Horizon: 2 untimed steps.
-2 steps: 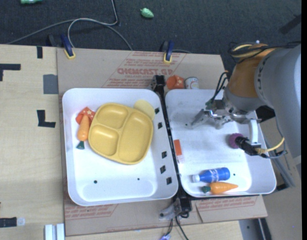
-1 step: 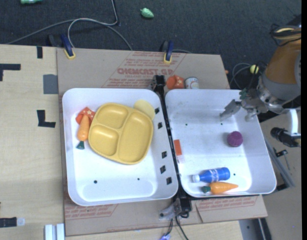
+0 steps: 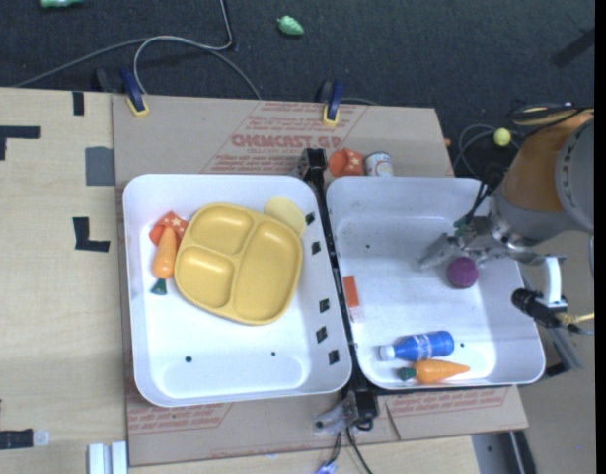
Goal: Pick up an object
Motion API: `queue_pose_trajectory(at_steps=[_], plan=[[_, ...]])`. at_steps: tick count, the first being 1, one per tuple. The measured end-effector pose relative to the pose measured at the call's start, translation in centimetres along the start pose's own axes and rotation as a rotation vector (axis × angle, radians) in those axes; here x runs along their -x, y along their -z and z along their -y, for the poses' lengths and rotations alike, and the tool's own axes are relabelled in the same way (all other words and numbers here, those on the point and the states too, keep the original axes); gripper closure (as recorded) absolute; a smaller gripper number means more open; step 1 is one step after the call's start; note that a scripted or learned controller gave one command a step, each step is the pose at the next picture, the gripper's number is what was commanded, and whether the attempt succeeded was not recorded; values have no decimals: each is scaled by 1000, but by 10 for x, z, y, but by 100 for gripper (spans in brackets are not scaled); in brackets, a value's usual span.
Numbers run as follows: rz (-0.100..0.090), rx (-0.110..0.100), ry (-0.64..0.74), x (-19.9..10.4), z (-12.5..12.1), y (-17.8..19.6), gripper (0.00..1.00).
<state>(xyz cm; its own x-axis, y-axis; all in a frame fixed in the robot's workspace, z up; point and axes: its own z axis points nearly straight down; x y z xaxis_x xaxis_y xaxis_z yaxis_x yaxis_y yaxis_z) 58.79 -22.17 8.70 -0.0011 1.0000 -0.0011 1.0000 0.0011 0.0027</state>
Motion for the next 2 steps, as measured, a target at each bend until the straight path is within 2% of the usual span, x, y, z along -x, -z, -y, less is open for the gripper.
queue_pose_trajectory(at_steps=[1, 2], plan=[[2, 6, 1, 2, 19, 1, 0], [3, 6, 1, 2, 19, 11, 100]])
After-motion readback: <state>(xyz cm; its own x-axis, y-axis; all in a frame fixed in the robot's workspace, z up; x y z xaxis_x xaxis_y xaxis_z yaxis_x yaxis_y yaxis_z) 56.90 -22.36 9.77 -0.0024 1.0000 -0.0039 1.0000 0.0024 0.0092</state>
